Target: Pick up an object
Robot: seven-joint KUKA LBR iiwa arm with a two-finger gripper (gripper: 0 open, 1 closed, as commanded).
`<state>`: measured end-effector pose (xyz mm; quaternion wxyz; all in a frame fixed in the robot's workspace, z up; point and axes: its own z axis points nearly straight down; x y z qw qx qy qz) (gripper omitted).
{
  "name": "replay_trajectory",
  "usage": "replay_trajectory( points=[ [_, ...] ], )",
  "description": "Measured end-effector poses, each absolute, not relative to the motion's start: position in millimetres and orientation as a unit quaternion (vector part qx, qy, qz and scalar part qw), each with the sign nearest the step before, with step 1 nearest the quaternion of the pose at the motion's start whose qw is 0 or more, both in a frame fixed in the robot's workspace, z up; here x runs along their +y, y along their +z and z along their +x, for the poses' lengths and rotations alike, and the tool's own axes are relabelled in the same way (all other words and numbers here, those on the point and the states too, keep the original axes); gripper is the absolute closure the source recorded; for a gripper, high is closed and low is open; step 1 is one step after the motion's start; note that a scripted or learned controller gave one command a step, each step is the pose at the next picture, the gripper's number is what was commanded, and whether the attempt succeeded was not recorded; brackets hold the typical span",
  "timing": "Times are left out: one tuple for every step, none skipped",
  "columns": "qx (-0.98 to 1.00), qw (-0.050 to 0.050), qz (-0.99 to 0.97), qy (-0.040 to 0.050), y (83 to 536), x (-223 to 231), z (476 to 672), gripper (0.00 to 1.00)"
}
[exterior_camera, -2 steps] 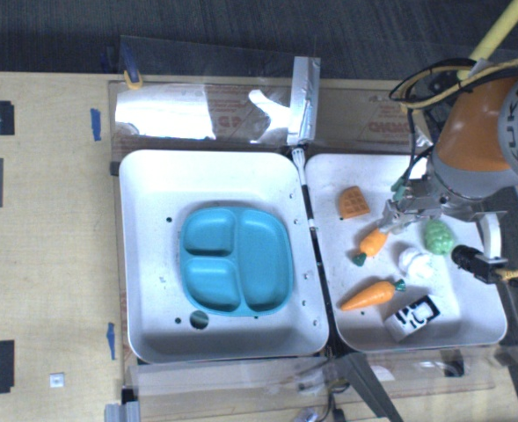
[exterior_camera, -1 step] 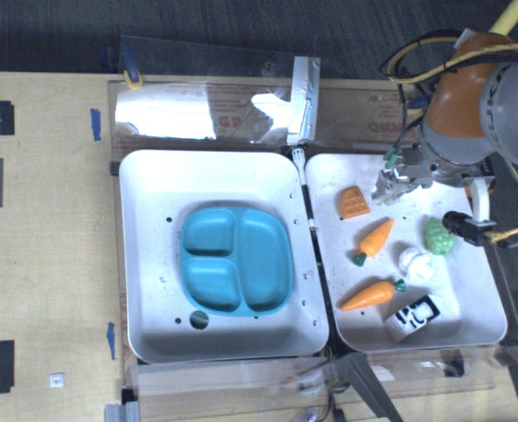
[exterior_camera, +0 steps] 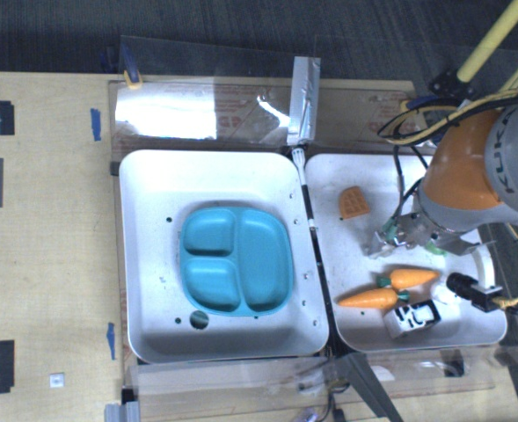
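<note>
Over the right bin point(exterior_camera: 364, 328), we see the grey arm with its orange band reaching in from the right, its gripper point(exterior_camera: 397, 236) low above the bin floor near the middle; we cannot tell from this angle how the tool is set, and nothing is visibly caught in it. The nearest candidates lie just below it in the view: two toy carrots, the upper carrot point(exterior_camera: 411, 279) close under the tool and the lower carrot point(exterior_camera: 368, 299) touching or nearly touching its neighbour, both with long axes running roughly left to right, green tops toward each other. A small orange waffle-like piece point(exterior_camera: 353, 202) sits apart, up and to the left of the tool. A black-and-white object point(exterior_camera: 414, 315) rests just beneath the carrots. In the left bin point(exterior_camera: 144, 236) we see a blue three-compartment tray point(exterior_camera: 237, 258) with nothing in its compartments, and a small dark round item point(exterior_camera: 199, 320) beside its lower left corner. We judge the pick not yet made.
</note>
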<state>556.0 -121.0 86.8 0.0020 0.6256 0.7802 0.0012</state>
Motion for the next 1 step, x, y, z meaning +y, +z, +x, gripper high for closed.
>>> replay_trajectory(
  points=[
    [0.701, 0.001, 0.713, 0.0014, 86.3, -126.7, 581.7, 0.0]
  ],
)
